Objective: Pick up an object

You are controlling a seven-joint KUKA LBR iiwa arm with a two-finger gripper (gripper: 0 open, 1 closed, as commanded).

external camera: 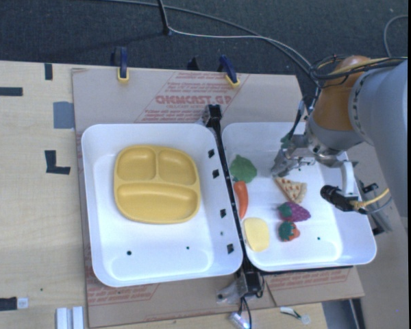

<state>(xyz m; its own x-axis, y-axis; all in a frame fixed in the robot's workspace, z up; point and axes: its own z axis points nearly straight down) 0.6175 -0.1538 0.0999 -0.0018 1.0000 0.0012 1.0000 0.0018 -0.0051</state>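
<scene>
The right bin holds several toy foods: a green broccoli, an orange carrot, a yellow lemon-like piece, a pizza slice, purple grapes and a small red and green piece. My gripper hangs low over the right bin, just above the pizza slice and to the right of the broccoli. I see nothing held between its fingers.
The left bin holds a yellow divided plate. A black divider runs between the bins. The grey arm with its orange band comes in from the right. Blue and yellow clamps sit at the cardboard's far edge.
</scene>
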